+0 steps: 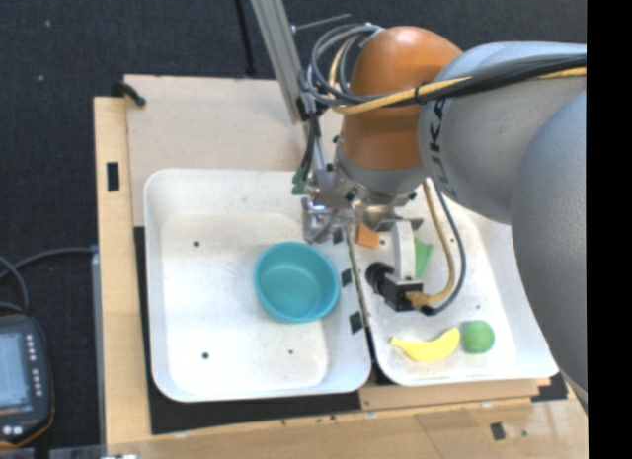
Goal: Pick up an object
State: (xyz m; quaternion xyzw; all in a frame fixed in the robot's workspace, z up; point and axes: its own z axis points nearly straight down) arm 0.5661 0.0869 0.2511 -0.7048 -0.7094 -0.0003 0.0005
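Observation:
A blue bowl [296, 282] stands upright in the left bin [197, 348], near its right wall. My gripper [328, 218] hangs under the orange wrist, over the seam between the two bins and just above the bowl's far right rim. In the right bin [513, 348] lie a yellow banana [427, 346] and a green ball [478, 337] at the front. A small orange piece [367, 238] and a green piece [423, 258] sit farther back, partly hidden by the gripper's body. I see nothing held in the gripper.
The arm's grey bulk covers most of the right bin's back and right side. An aluminium post [272, 23] rises behind the bins. A pendant screen [20, 368] sits at the left edge, off the bench.

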